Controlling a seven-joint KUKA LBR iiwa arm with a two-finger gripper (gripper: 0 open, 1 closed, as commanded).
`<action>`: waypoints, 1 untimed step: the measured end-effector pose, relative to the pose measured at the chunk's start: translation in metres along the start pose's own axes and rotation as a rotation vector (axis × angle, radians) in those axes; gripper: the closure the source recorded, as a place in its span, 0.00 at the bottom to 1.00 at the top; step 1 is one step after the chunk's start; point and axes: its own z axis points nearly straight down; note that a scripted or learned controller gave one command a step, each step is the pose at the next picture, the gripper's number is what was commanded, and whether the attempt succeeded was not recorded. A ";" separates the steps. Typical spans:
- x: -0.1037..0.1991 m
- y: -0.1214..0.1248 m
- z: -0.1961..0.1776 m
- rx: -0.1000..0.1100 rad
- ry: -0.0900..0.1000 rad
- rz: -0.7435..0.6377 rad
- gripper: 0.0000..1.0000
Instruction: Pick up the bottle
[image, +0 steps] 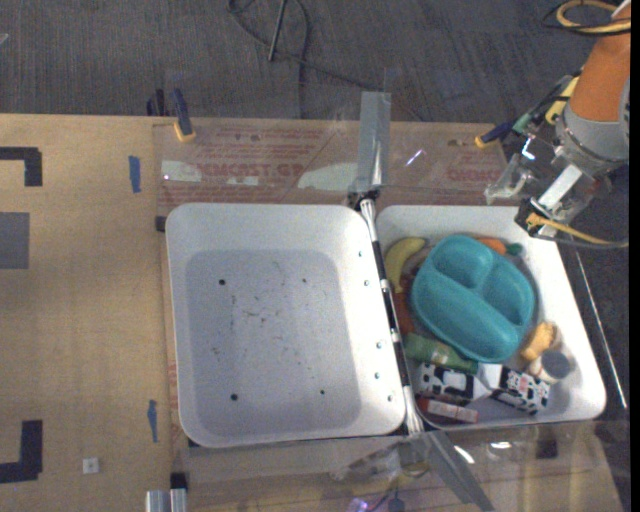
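**Overhead view of the worktop (80, 300), two white bins side by side.** The left bin (190, 240) has a bare floor. The right bin (590, 385) carries a crowded heap, so its items overlap rather than lie apart. A teal divided plate (472, 296) rests on top at a slight tilt, propped up by what lies beneath it. A banana (400, 256) shows at the plate's upper left. Two black-and-white cartons (447, 381) sit along the bin's near wall.

The likeliest bottle (432, 350) is the green elongated item lying on its side below the plate's lower-left rim, beside the divider between the bins. Its far end is covered by the plate, so its identity is a judgement. A yellow item with a grey cap (549, 356) at the lower right is a second candidate.

The arm (603, 85) enters from the upper right. Its jaws hang over the bin's far right corner, above the rim. Whether they are spread or pressed together cannot be told, and nothing is seen between them. The bottle lies well apart from the jaws, diagonally across the bin, with the plate between.
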 end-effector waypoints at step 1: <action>-0.001 -0.036 -0.117 0.000 -0.001 0.077 0.00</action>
